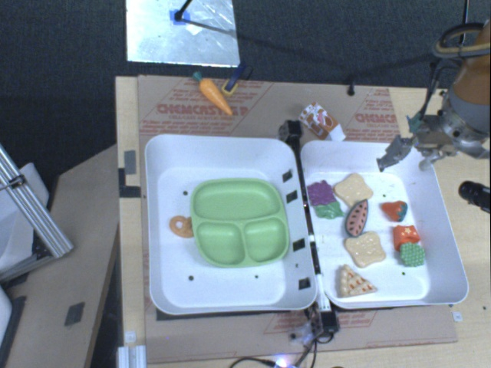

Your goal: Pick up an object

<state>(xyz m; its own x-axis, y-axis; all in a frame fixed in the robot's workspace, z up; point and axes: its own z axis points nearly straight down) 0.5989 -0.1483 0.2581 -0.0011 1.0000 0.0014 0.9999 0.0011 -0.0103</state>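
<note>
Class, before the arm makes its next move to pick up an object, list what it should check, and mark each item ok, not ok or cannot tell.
1. Objects ready in the right bin: ok, toy foods lie there.
2. Gripper over that bin: ok, at its upper edge.
3. Gripper free of load: ok, nothing between the fingers.
4. Nearest target, the bread slice, unobstructed: ok.
5. Fingers directly above a piece: not ok.

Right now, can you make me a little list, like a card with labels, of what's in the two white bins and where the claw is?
left bin: green divided plate, small pretzel beside it
right bin: toy foods, including purple grapes, watermelon slice, strawberry, pizza slice
outside the bins: toy carrot on the board behind the left bin
claw: above the right bin's far edge, nothing seen in it
claw fingers: too blurry to tell
</note>
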